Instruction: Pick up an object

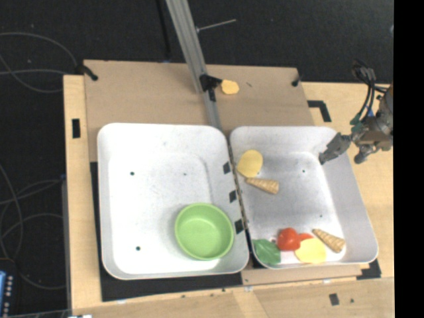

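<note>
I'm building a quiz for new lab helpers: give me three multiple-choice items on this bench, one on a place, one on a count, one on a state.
1. Where does the green bowl sit?
A. Left bin
B. Right bin
C. Bare bench

2. How many cone-shaped items lie in the right bin?
A. None
B. Two
C. Five

3. The gripper is:
A. Inside the green bowl
B. At the right bin's far right edge, carrying nothing
C. Clamped on the red item

Answers: 1 A, bowl rests in the left bin's near corner; 2 B, one beside the yellow piece, one by the near edge; 3 B, nothing shows between its fingers.
</note>
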Controlling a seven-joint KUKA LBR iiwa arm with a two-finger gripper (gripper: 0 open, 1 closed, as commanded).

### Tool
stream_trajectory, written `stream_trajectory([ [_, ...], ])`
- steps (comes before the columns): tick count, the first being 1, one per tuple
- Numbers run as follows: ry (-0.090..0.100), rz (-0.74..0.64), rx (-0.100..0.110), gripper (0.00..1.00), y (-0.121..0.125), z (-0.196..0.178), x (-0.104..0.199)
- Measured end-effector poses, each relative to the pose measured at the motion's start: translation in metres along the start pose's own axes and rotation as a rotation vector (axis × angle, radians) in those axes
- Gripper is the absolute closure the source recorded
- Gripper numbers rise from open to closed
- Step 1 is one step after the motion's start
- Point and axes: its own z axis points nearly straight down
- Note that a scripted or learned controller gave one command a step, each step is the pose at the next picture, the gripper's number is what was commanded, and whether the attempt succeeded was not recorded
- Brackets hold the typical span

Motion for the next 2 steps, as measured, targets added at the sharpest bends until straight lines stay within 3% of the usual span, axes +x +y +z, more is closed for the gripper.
stream_trajectory([
  [1, 0.000, 0.000, 0.000, 0.00, 0.000, 0.000, 0.000],
  [2, -0.001, 0.005, 0.007, 0.00, -0.004, 0.063, 0.000],
])
